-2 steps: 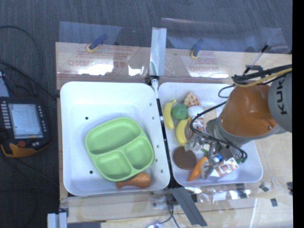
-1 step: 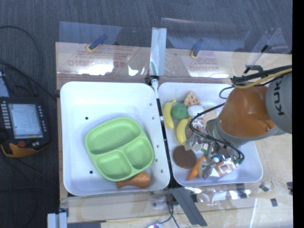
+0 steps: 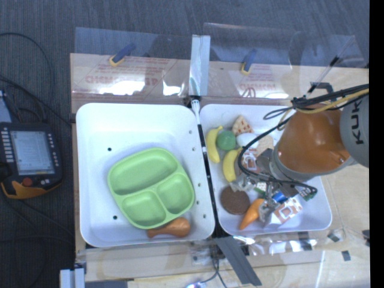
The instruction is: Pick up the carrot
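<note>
You have the arm [image 3: 312,143] reaching in from the right over the right bin [image 3: 321,221], its orange band covering much of that bin's middle. The hand [image 3: 273,204] hangs low near the bin's front, in among dark cables and fittings, and you cannot tell whether it is spread or pressed together.

The carrot [image 3: 251,214] lies in the right bin near the front wall, tilted, its thick end up toward the hand and its tip pointing down-left. It sits just beside the hand, and whether the two touch is not clear from here. A round brown cookie [image 3: 234,201] lies touching the carrot on its left. Behind that you see two bananas [image 3: 230,164], a green ball [image 3: 227,140] between them, and a waffle slice [image 3: 242,125] near the back wall. A small white and red box [image 3: 290,209] rests right of the hand.

In the left bin [image 3: 96,131] a green divided plate [image 3: 151,186] sits tilted, with a brown drumstick [image 3: 170,228] touching its front edge. A tablet [image 3: 30,155] lies off the desk [image 3: 351,233] at far left.
</note>
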You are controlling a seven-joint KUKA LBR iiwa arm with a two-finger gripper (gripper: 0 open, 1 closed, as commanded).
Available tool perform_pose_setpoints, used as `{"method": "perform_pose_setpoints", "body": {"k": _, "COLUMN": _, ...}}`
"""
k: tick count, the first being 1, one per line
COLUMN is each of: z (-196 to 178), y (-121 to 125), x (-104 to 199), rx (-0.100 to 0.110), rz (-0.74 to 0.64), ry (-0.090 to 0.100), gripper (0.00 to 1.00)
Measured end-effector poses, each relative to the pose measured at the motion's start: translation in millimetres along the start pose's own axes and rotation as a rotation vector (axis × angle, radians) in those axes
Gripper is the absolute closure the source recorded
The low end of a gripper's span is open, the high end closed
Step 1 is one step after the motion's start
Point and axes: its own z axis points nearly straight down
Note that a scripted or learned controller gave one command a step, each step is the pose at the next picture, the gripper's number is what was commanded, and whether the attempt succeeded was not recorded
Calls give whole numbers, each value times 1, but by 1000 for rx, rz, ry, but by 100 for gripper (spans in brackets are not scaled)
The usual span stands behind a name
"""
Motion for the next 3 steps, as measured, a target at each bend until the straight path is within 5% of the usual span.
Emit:
{"method": "perform_pose_setpoints", "body": {"k": 2, "z": 0, "y": -5, "x": 1, "rx": -5, "rz": -246, "ry": -4, "gripper": 0}}
{"method": "perform_pose_setpoints", "body": {"k": 3, "z": 0, "y": 2, "x": 3, "rx": -4, "rz": -519, "ry": -3, "gripper": 0}}
